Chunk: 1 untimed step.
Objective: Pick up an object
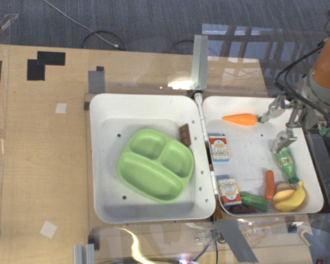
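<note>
Grey arm point(319, 100), orange band point(327, 70) above wrist, black cables, metallic jaws.

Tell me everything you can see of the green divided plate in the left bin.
The green divided plate is a light green, matte, plastic-looking tray with rounded corners. Raised ridges split it into three wells: two smaller ones on the far side and one long one on the near side. It lies flat on the floor of the left bin, turned at an angle to the bin's walls. Nothing is in its wells. A small brown bar lies at its far right corner; whether they touch is unclear.
</note>
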Tool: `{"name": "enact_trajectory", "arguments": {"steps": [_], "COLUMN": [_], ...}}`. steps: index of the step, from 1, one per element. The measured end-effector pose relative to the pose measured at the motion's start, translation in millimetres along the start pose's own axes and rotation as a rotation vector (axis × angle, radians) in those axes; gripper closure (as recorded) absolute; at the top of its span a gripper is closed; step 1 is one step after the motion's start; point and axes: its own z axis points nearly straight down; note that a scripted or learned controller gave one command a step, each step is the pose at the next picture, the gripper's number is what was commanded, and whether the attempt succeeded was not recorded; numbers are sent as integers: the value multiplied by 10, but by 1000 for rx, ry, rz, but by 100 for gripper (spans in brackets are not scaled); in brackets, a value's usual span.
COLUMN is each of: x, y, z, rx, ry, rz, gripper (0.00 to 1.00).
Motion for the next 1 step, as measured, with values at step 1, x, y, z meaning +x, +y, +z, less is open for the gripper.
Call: {"name": "enact_trajectory", "arguments": {"steps": [1], "x": [255], "y": [-335], "z": [1281], "rx": [-3], "ry": [11], "rz": [3], "gripper": [0]}}
